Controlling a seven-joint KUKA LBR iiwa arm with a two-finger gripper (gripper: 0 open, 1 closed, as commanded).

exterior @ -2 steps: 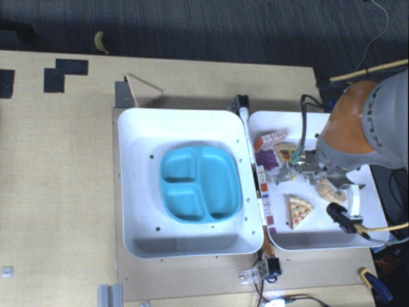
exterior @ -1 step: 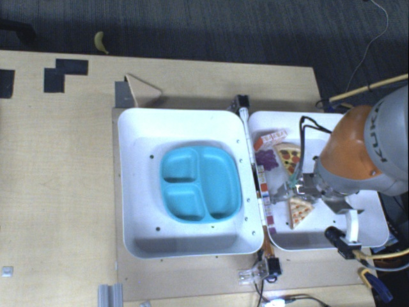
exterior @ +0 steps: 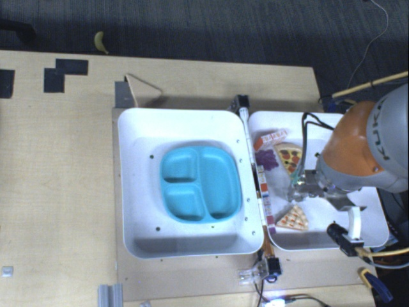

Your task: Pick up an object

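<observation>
The end effector (exterior: pixel 298 190), whose grip I cannot tell, hangs between two flat toy pizza slices (exterior: pixel 293 219) in the right white bin (exterior: pixel 377 232) and could slip off them.

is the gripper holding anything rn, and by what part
Cannot be told. The gripper is low in the right bin between two pizza slices, but nothing shows between its fingers.

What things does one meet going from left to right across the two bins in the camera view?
Blue tray → purple toy → pizza slice → arm. The second slice, lower down, overlaps these in order.
</observation>
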